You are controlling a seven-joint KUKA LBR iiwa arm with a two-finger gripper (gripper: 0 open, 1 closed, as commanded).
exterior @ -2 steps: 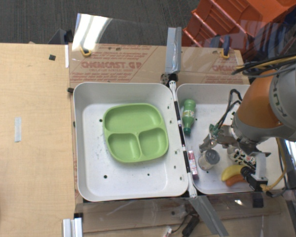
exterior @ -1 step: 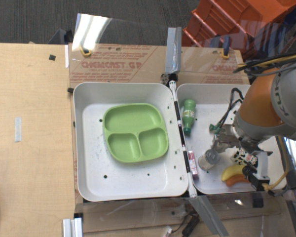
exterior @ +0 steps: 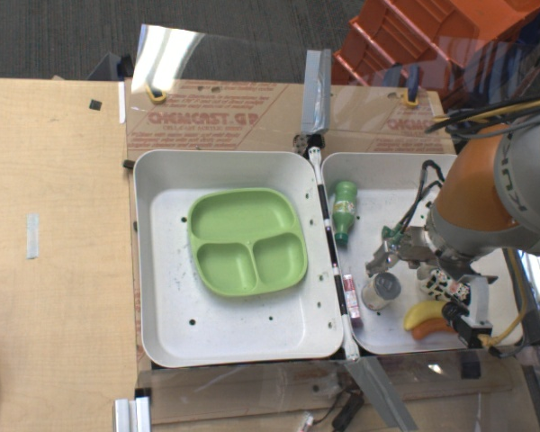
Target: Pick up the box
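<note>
A slim box (exterior: 348, 296) with a red and white face lies against the left wall of the right bin (exterior: 378, 171). My gripper (exterior: 384, 257) hangs low over the middle of that bin, a short way right of the box and just above a small silver can (exterior: 382, 289). Nothing shows between the gripper and the box. The grey arm with its orange band (exterior: 472, 196) reaches in from the right and hides part of the bin floor.
A green bottle (exterior: 343, 209) lies at the back left of the right bin. A banana (exterior: 426, 314), an orange item (exterior: 432, 329) and a black-and-white spotted item (exterior: 443, 286) sit at the front right. A green divided plate (exterior: 247, 239) lies in the left bin (exterior: 162, 331).
</note>
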